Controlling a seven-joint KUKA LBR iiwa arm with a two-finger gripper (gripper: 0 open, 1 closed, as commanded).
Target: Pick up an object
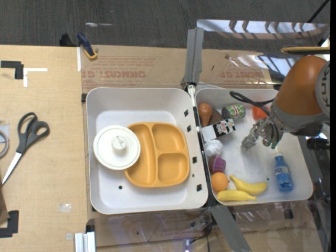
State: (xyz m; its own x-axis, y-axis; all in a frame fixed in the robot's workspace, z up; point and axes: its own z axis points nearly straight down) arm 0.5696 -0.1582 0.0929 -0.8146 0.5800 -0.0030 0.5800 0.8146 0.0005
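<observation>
This looks like a robot laboratory or test workshop. A light plywood bench top (42,140) carries two shallow white plastic bins (100,193), a flat brown cardboard sheet (136,70), black-handled scissors (23,138) and black tape marks (13,67). A grey industrial arm with an orange band (302,91) reaches over the right bin.

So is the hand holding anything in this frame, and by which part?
Nothing is held. The hand hangs over bare floor of the right bin, with no object between its fingers.
</observation>
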